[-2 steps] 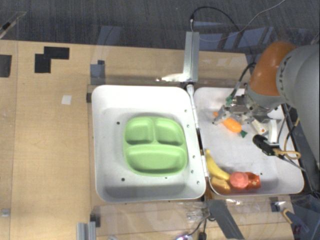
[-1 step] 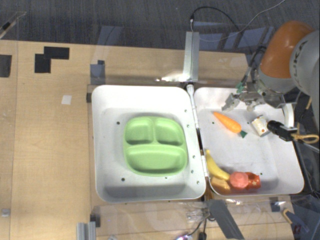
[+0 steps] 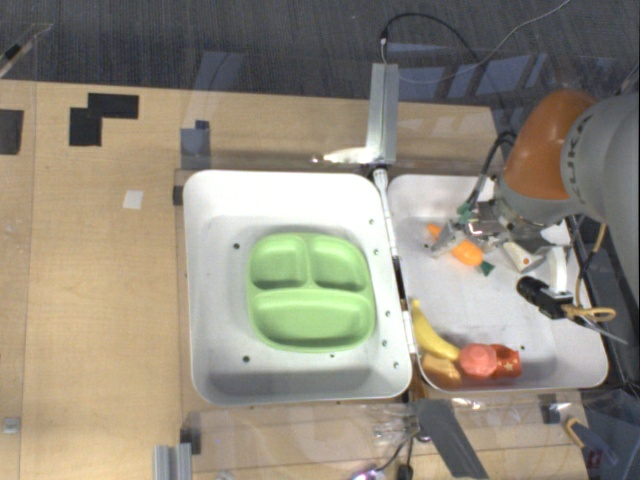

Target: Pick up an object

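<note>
The gripper (image 3: pixel 468 236) hangs low in the right bin (image 3: pixel 560 363), with 1 small orange object (image 3: pixel 466 253) just beneath its tips; whether they clasp it cannot be told. 1 banana (image 3: pixel 432 336) and 1 red object (image 3: pixel 489 361) crowd the near edge. 1 green tray (image 3: pixel 308 290) sits in the left bin (image 3: pixel 215 268), leaving room around it.

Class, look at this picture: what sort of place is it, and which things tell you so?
Probably a robotics lab's grasping bench: a grey robot arm reaches over two white bins, one holding a green divided tray, the other a toy banana.
</note>
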